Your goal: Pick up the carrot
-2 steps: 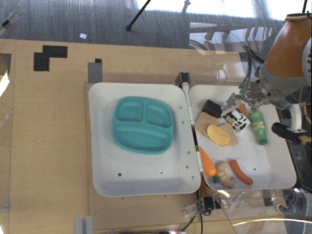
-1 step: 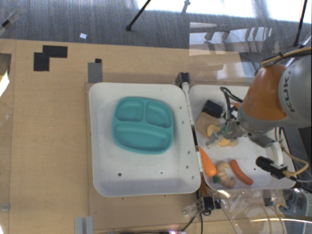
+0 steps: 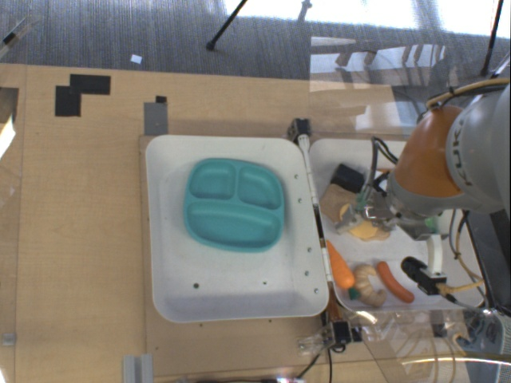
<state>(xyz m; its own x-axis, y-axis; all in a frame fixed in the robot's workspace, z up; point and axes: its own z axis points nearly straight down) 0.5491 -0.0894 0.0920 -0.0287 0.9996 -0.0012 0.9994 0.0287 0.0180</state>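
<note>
One carrot [image 3: 341,267] lay against the right bin [image 3: 345,154]'s left wall, awkward for my claw [image 3: 363,214], whose opening I couldn't tell.

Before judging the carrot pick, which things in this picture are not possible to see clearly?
- Gripper: camera view, the arm's wrist covers its fingers, so open or shut is unknown.
- Yellow item: partly under the gripper, identity unclear.
- Beige lumpy item beside the carrot: too small to identify.
- Right bin: its right part is hidden by the arm.
</note>
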